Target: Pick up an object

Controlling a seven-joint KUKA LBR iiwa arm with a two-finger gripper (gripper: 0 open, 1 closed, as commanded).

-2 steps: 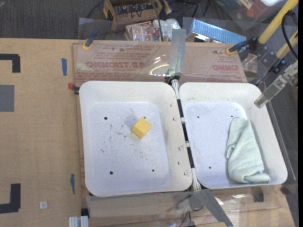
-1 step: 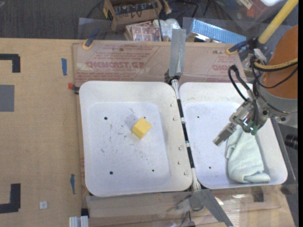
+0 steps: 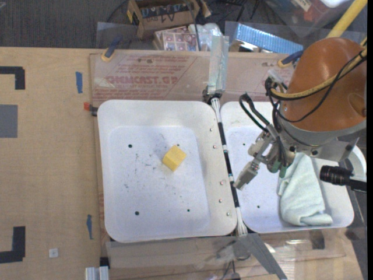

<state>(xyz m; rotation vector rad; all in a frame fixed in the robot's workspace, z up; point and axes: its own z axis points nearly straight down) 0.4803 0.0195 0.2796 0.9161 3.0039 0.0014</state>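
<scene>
Gripper low over the right bin, yellow block in the left

Fingers (image 3: 249, 172) of the gripper (image 3: 256, 167) point down and toward the divider between the two bins, their tips just above the floor of the right bin (image 3: 253, 214) near its left wall. Whether they are parted or closed cannot be told from this slanted view (they overlap into one grey shape), and nothing can be seen between them. Behind and above the fingers, the wrist carries an orange band (image 3: 326, 86) and grey housing, with black cables looping off it toward the bin's back edge.

Beyond the fingertips, across the divider, a small yellow block (image 3: 173, 157) lies in the left bin (image 3: 116, 127), a little back of that bin's middle and well apart from the gripper. It sits tilted, one corner toward the front, on a floor flecked with dark specks.

On the other side of the fingers, toward the arm, a pale green cloth (image 3: 302, 197) lies crumpled in the right bin, running from beneath the wrist down to the front right corner. It is near the fingers but not touching them as far as the view shows.

Both bins rest on a wooden bench (image 3: 46, 156), with a clear sheet of plastic behind them.
</scene>
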